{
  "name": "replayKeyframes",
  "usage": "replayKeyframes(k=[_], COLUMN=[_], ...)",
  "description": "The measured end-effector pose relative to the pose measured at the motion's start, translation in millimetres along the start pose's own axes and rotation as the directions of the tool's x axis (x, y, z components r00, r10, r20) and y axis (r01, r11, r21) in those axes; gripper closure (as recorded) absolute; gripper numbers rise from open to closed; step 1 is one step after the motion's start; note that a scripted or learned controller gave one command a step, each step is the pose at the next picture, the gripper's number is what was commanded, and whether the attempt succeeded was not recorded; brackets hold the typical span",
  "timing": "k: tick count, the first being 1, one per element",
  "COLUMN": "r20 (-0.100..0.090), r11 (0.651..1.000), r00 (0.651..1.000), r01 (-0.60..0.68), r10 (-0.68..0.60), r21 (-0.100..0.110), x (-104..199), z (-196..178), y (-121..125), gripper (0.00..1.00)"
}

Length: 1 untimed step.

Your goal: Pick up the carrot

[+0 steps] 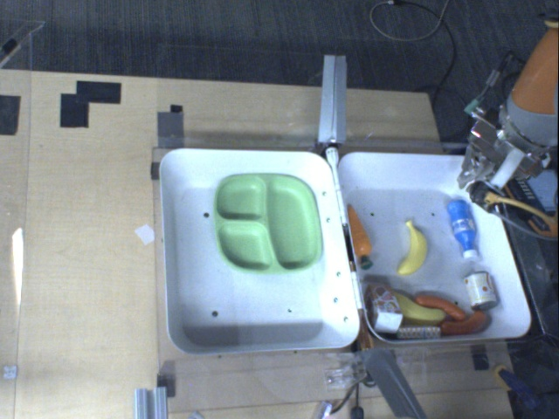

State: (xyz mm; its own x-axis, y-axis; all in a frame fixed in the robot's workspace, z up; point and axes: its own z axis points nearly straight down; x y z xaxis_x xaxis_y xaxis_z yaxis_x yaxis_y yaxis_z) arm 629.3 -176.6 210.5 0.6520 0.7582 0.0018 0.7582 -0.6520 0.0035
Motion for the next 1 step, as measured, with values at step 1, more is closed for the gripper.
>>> replayKeyframes(k=[1], r20=[-0.001], r11=[0.988], r00=[0.988], r01=[-0.155], r10=[0.155], r21=[-0.001], x=[7.7], z=[-31.3], y=[34.8], gripper=[1.0])
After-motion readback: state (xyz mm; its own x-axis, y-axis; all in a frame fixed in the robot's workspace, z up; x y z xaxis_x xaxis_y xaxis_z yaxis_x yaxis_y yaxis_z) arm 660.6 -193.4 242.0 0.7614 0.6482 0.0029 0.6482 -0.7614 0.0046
